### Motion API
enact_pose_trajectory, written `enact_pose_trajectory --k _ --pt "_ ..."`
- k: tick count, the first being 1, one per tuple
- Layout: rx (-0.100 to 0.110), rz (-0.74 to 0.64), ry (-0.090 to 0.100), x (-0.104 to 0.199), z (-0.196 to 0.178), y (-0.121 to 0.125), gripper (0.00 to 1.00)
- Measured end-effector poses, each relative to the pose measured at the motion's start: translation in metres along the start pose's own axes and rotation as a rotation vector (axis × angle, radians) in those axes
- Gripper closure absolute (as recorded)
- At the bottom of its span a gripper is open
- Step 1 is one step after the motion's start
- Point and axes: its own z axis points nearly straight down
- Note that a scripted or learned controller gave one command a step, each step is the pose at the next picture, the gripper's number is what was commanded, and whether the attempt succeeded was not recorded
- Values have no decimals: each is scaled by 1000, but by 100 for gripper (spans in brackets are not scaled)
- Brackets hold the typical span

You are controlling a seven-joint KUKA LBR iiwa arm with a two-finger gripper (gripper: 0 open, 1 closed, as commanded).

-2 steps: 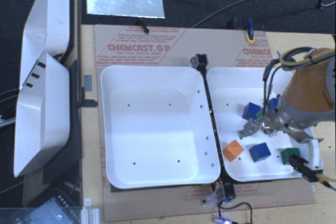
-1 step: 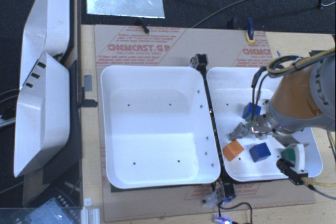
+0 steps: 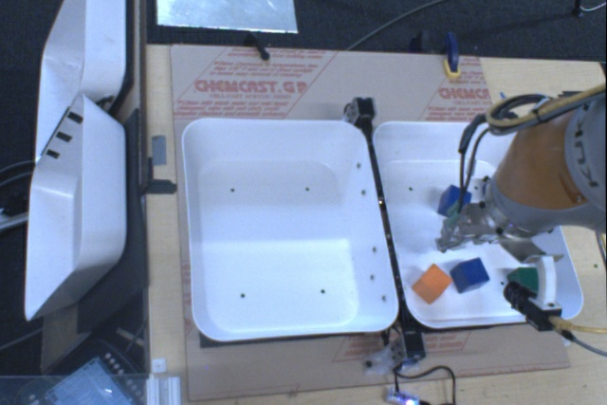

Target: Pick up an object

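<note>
Orange block, corner toward left bin

grey arm reaches in from right, wrist angled downward.

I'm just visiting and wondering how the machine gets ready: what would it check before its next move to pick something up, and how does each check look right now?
1. Objects in reach: ok. Orange block, blue block and green object lie in the right bin.
2. Gripper over that bin: ok, it hangs above the blocks.
3. Something held already: cannot tell.
4. Another blue object beside the gripper: cannot tell if touched.
5. Blocks spaced for grasping: not ok, orange and blue sit close together.
</note>
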Motion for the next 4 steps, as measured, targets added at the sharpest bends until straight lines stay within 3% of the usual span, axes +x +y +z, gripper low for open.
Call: enact_pose_trajectory --k 1,3,4 --pt "4 -1 0 2 -43 4 100" --pt "3 0 0 -5 -164 10 100" --pt "8 -4 1 39 -146 30 100"
